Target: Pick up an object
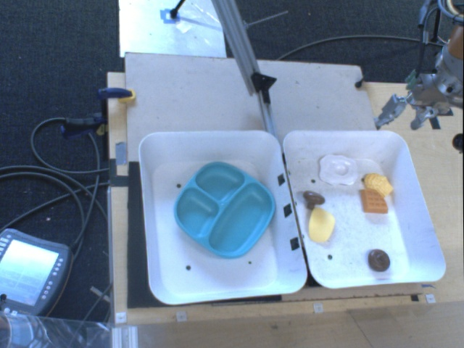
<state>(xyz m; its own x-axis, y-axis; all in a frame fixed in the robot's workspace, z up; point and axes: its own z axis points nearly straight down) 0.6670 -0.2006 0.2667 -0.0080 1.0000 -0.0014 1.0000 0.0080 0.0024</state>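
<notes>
The right bin holds several small items: a white fried-egg piece, a yellow-orange chunk touching a tan waffle square, a brown mushroom shape just above a yellow piece, and a round brown cookie. My gripper hangs above the bench beyond the right bin's far rim, near its back right corner. Its fingers are spread open with nothing between them.
A blue divided plate lies in the left bin. A slanted metal pole crosses the back of the bench down to the gap between the bins. Cables and a teach pendant lie on the floor at left.
</notes>
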